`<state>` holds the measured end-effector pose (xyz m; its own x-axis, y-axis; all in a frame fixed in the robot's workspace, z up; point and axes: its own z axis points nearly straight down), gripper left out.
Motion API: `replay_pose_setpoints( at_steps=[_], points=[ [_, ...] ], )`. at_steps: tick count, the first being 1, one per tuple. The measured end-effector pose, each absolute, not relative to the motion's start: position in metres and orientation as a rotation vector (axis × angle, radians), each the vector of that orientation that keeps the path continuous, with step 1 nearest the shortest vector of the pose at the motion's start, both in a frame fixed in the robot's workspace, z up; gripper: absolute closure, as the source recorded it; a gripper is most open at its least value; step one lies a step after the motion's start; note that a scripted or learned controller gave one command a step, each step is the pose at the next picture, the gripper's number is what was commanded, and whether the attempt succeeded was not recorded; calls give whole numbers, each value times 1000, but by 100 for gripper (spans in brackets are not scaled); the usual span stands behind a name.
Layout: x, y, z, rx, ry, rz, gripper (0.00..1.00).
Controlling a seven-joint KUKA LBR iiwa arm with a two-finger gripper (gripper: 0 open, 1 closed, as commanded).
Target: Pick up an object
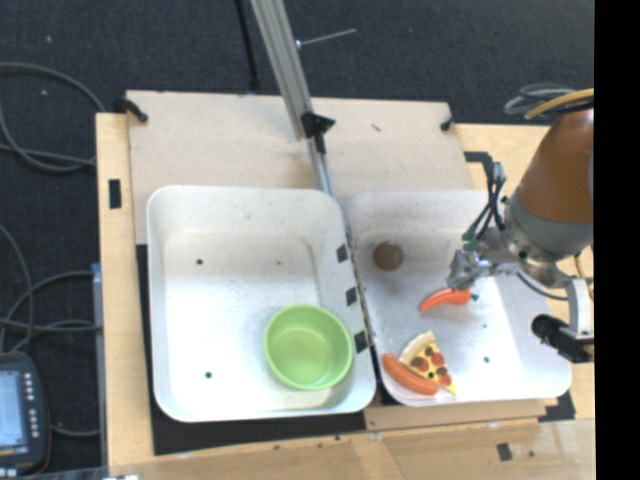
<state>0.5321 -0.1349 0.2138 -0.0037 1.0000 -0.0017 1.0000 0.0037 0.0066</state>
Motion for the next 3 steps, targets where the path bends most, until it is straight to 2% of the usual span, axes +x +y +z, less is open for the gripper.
replay_pose_setpoints(
  at_steps=[1, 2, 3],
  points=[
    [534, -136, 266, 2212, 2221, 6, 100],
    [536, -88, 259, 2214, 2227, 1, 100],
    [517, -39, 249, 2215, 2229, 0, 100]
  ],
)
